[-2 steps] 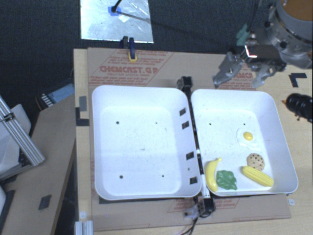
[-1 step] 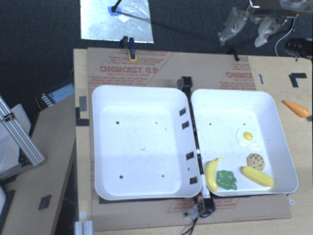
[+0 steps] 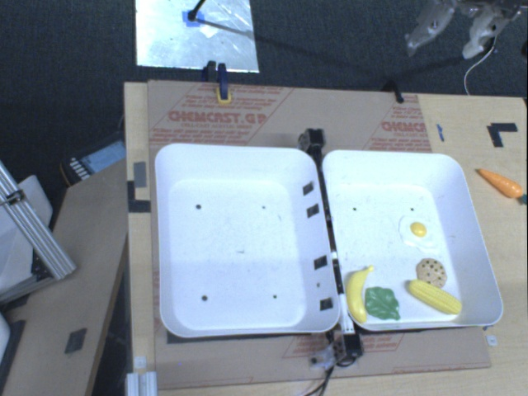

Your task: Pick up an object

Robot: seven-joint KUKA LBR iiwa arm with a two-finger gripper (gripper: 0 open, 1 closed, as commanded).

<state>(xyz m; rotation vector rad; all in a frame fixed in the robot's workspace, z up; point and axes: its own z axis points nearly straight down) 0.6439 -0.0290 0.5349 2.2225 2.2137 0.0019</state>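
Toy food was clustered in the near right part of the right bin (image 3: 462, 180), well apart from the gripper (image 3: 452, 30), which was seen at the upper right of the view, raised over the dark floor beyond the bench. Two pale fingers (image 3: 426, 25) were spread apart with nothing between them, so the gripper was judged released and empty.

From the gripper, the objects were found toward the viewer and slightly left, across the bin's far wall. A fried egg (image 3: 417, 230) was placed nearest the gripper, round and flat, with no long axis. A cookie (image 3: 430, 271) was set just beyond it, also round. A corn cob (image 3: 434, 297) was laid close beside the cookie, its long axis slanted from upper left to lower right, the far tip aimed at the bin's near right corner. A banana (image 3: 356, 294) was laid by the wall between the bins, its long axis nearly straight toward the viewer and its thin tip curved up and to the right. A green leaf (image 3: 383, 304) was pressed against the banana's right side.

A carrot (image 3: 501, 183) was left on the bench outside the bin, to its right, pointed up and left. The left bin (image 3: 173, 163) was seen alongside.
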